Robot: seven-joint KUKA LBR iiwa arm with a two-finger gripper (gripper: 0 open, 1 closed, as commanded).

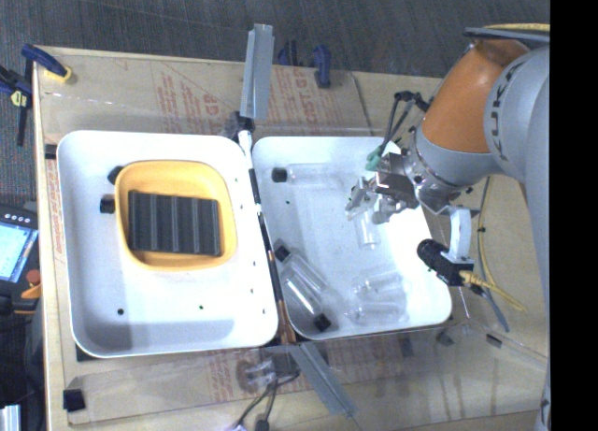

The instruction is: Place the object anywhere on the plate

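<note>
The plate (177,177) is yellow with a dark ribbed centre and lies in the left bin (93,308). The right bin (322,223) holds several clear plastic objects. One clear tube with a black cap (301,176) lies at the back. A second tube with black ends (304,291) lies at the front left, and a clear cup (376,300) sits at the front. My gripper (368,205) hangs over the middle right of this bin. A faint clear piece (369,233) shows just below it; whether it is gripped is unclear.
The grey arm with its orange band (472,111) reaches in from the right over the right bin's far corner. A raised divider (262,233) separates the two bins. Clamps and a metal bar (255,69) stand behind the bins.
</note>
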